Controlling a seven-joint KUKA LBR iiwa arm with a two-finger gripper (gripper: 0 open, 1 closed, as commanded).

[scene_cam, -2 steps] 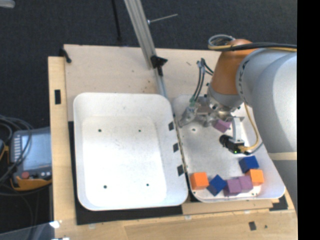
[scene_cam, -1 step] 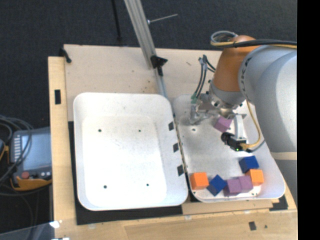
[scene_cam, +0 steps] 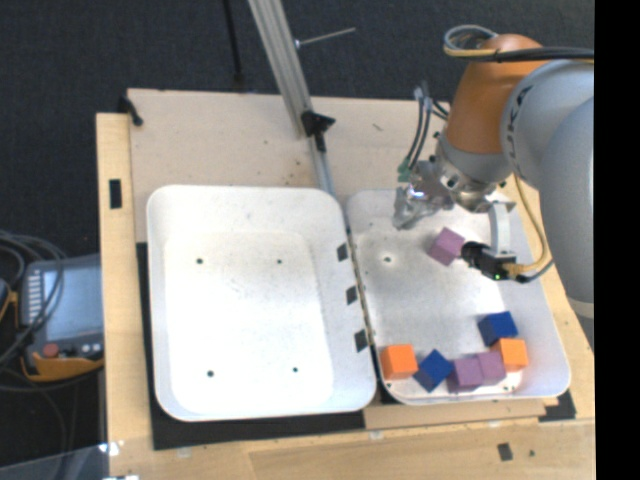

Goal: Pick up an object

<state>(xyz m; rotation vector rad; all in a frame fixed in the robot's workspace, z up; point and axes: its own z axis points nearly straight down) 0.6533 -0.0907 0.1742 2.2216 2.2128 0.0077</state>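
Above the right bin (scene_cam: 560, 368), the metal pincer (scene_cam: 410, 208) is poised, its spread not discernible; a purple cube (scene_cam: 446, 245) is seen nearby, untouched.

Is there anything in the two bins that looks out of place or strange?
Nothing looks spilled or damaged. One purple block lies alone and tilted in the upper part of the right bin, near the claw, while the other blocks crowd along its lower edge, from the orange block rightward.

2 white bins (scene_cam: 250, 288); blocks: 2 orange (scene_cam: 399, 360), 2 blue (scene_cam: 497, 327), 3 purple (scene_cam: 446, 245).
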